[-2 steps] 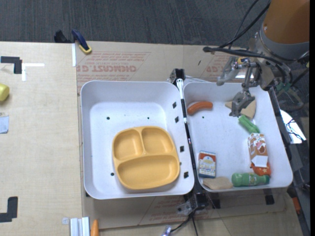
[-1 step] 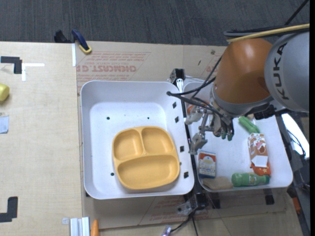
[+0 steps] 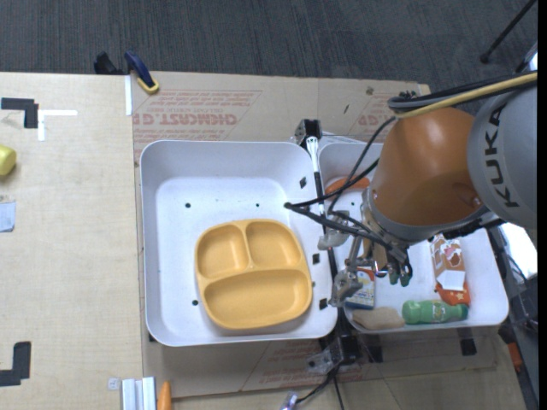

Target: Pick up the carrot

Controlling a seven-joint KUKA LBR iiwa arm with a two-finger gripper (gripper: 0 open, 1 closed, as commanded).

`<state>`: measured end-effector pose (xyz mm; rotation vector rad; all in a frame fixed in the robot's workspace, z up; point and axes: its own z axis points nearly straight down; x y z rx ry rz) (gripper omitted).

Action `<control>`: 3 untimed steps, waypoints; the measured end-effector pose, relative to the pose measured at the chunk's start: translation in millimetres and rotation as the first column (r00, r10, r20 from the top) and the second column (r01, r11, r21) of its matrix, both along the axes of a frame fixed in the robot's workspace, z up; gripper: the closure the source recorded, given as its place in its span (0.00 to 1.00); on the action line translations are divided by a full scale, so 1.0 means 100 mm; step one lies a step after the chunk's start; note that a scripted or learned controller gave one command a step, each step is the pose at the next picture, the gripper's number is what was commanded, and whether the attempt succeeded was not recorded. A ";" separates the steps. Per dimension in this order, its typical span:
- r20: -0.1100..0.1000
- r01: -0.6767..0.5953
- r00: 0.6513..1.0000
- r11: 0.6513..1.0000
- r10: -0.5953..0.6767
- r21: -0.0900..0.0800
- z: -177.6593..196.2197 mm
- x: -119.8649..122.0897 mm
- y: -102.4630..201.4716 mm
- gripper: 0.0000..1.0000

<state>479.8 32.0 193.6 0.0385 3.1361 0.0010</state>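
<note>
A dark grey carpeted floor runs along the top, and below it lies a pale wooden bench (image 3: 68, 272) with a flattened sheet of printed cardboard (image 3: 214, 114) under two shallow white plastic bins. The left bin (image 3: 162, 229) has smooth rounded corners and holds a yellow-orange divided plate (image 3: 254, 273), glossy, with three compartments and soft rounded edges. The right bin (image 3: 491, 314) is largely covered by the arm.

The arm (image 3: 444, 169) reaches in from the right, its orange band forming a wide dome over the right bin, with black cables looping beneath it. The gripper (image 3: 350, 284) points down near the dividing wall, just above a small printed carton (image 3: 363, 295); whether its fingers are spread or closed cannot be told here.

The carrot (image 3: 342, 183) shows as a small orange piece at the back left of the right bin, partly hidden by the arm and cables. Near the front edge lie a green bottle (image 3: 434, 312) on its side, a tan oblong object (image 3: 379, 319) beside it, and a red-and-white snack packet (image 3: 449, 270). A yellow object (image 3: 6, 161) sits at the bench's left edge.
</note>
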 end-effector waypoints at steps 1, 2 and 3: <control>0.000 -0.046 0.999 0.999 0.046 0.000 -0.02 0.23 0.19 0.00; -0.004 -0.007 1.000 1.000 0.007 0.000 -0.55 0.10 0.80 0.00; 0.021 -0.044 0.999 0.999 0.044 0.007 -0.93 0.07 0.71 0.00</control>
